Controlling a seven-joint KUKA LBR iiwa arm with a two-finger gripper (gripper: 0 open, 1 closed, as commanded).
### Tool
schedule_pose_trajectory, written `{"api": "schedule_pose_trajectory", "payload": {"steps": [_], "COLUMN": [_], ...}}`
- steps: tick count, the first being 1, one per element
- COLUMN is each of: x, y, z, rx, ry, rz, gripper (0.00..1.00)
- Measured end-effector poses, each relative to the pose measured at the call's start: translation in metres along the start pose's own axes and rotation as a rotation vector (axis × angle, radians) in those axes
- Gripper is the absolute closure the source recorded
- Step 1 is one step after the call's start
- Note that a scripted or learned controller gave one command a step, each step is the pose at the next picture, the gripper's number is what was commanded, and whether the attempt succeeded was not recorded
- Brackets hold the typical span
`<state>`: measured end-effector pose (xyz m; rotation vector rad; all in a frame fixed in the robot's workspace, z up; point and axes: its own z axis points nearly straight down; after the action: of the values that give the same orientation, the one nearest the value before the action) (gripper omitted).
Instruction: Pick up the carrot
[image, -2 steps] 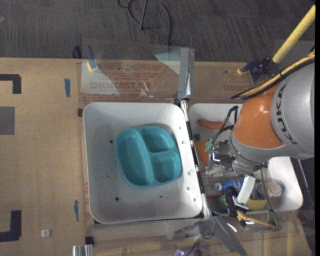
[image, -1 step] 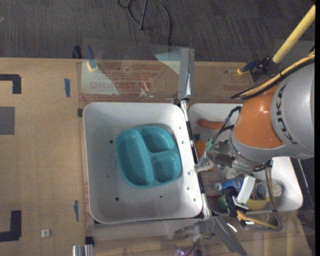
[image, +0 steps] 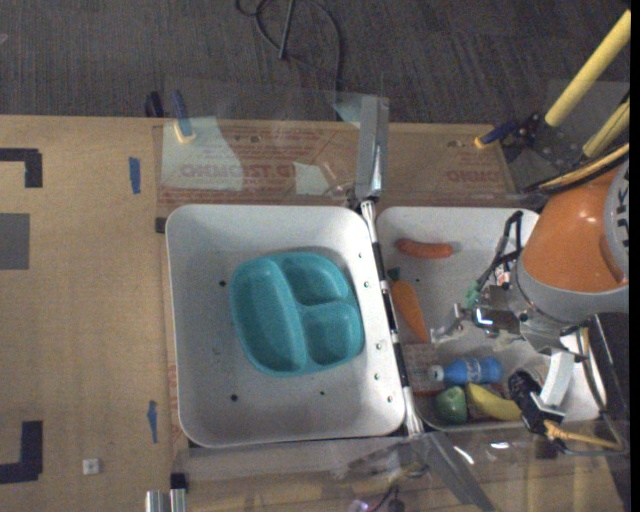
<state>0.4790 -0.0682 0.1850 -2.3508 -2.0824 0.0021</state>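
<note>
Carrot (image: 409, 311), orange, likely stiff, light and smooth, is seen lying at the left wall of the right bin (image: 500, 218), right of frame centre, best pinched across its middle; gripper (image: 475, 312) is seen just beside it, jaw state untellable.

You have two bins side by side on the tabletop (image: 90, 330): the left bin (image: 200, 400) holds a divided tray (image: 297, 312) near its middle, and the right bin (image: 400, 225) sits just beside it, sharing the centre rim. In the right bin, the sausage (image: 426, 249) lies toward the far wall, the carrot (image: 409, 310) lies nearer you along the left wall, and a bottle (image: 470, 372), a pear (image: 451, 403) and a banana (image: 492, 402) cluster at the near wall, bottle just behind the other two, pear left of the banana. The arm (image: 570, 250) reaches in from the right, its end effector (image: 470, 315) hanging above the bin's middle, right of the carrot and apart from it.
</note>
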Motion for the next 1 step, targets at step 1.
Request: {"api": "schedule_pose_trajectory", "payload": {"steps": [1], "x": [-0.021], "y": [0.0149], "z": [0.0933], "rx": [-0.018], "ry": [0.005], "rz": [-0.101], "gripper": [0.0]}}
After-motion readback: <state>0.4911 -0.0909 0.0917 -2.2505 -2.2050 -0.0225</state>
